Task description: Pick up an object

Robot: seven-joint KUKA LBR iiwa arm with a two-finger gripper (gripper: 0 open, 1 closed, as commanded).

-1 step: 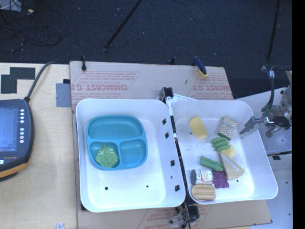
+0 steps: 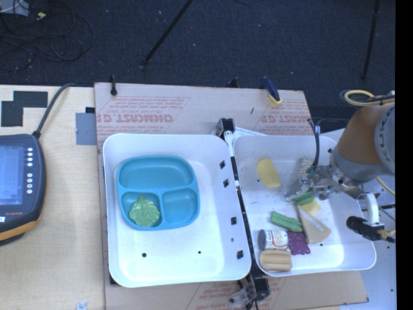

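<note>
Several items: crowd the right bin [image 2: 348,254] around the gripper [image 2: 308,191].
Gripper: low over a green piece [image 2: 303,198]; opening and hold cannot be told.
Advice: close on one item only, then lift straight.

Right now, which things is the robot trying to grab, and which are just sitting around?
For the job: the gripper over the right bin, and the toy food there: yellow piece, green bean, purple grapes, bread roll, small can.

Just lying about: the blue plate with a green leaf in the left bin, the handheld screen.
</note>
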